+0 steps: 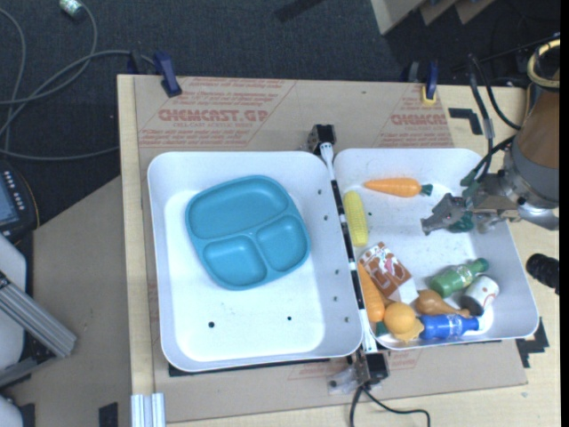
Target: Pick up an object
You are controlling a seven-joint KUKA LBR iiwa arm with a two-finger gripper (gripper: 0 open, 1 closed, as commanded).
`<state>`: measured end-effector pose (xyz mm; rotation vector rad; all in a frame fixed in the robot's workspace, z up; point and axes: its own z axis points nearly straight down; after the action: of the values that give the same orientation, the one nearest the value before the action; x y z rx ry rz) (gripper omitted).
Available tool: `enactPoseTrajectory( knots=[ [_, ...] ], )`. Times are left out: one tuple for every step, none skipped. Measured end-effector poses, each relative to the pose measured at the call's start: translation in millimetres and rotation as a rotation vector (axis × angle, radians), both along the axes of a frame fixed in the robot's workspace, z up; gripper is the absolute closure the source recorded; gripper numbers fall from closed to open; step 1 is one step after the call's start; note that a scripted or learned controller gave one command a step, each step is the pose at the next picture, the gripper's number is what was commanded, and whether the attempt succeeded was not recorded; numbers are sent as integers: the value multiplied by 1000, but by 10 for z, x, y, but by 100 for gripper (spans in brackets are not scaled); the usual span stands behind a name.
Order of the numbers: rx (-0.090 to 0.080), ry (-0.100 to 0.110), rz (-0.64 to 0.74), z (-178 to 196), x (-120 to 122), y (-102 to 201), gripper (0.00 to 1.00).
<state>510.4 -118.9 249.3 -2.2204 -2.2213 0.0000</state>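
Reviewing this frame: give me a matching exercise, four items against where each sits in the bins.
Items:
1. blue divided plate
2. carrot
3. corn cob
4. blue bottle

Places:
A. near edge of the right bin, beside an orange fruit
B. far end of the right bin, lying crosswise
C. left bin
D. right bin, along the wall shared with the left bin

Pairs: 1-C, 2-B, 3-D, 4-A

We see a divided plate [247,243] in the left bin [169,238]; toy foods [418,305] crowd the right bin [511,274], gripper [437,221] above.
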Motion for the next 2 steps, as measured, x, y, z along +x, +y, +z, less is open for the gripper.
enactPoseTrajectory(
  knots=[
    [-1, 8, -8, -1095, 94, -906, 0],
    [0, -2, 4, -1686, 728, -634, 0]
  ],
)
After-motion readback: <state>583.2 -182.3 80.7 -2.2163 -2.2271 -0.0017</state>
